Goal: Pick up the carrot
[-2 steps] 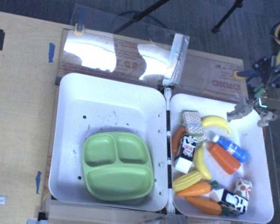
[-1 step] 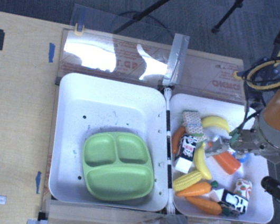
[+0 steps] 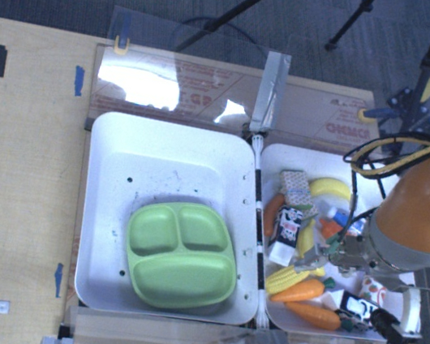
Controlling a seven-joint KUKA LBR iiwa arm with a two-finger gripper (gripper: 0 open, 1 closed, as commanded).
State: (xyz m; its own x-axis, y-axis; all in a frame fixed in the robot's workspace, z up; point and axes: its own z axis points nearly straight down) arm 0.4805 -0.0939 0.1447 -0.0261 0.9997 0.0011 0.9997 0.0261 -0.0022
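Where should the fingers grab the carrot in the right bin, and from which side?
Grip the carrot across its thick middle, coming straight down from above. It lies flat and slanted, with the corn cob against its upper side and another orange piece just below, so a side approach looks blocked.

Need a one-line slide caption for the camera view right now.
Arm's pincer hovers over the cluttered right bin, carrot lying near its front edge; green divided plate sits in left bin.

Carrot (image 3: 303,290) hemmed: corn (image 3: 285,279), bin wall (image 3: 262,299).

Fixed overhead camera, slanted down, both bins (image 3: 97,187)
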